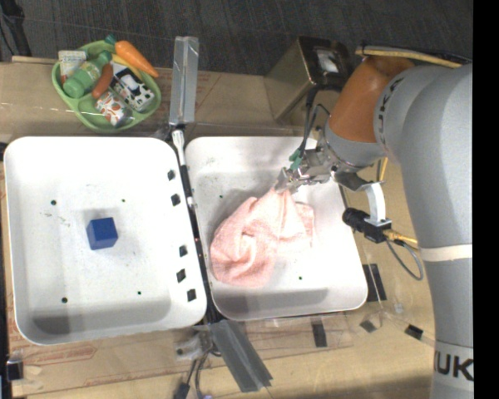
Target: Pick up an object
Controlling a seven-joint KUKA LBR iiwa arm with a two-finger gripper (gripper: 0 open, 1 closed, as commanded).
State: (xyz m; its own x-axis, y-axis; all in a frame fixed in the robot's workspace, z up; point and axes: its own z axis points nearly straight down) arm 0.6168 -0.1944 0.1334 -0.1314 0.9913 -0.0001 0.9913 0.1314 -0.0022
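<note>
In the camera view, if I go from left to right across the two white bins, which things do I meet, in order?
Left bin → blue cube → divider between the bins → right bin → pink cloth → hand, at the cloth's upper right corner.

We see the gripper [294, 175] over the right bin [343, 285], pinching the upper corner of a pink cloth [258, 238] that trails down into it. In the left bin [33, 248] sits a blue cube [102, 233], and behind it a green bowl [106, 81] of toy food.
</note>
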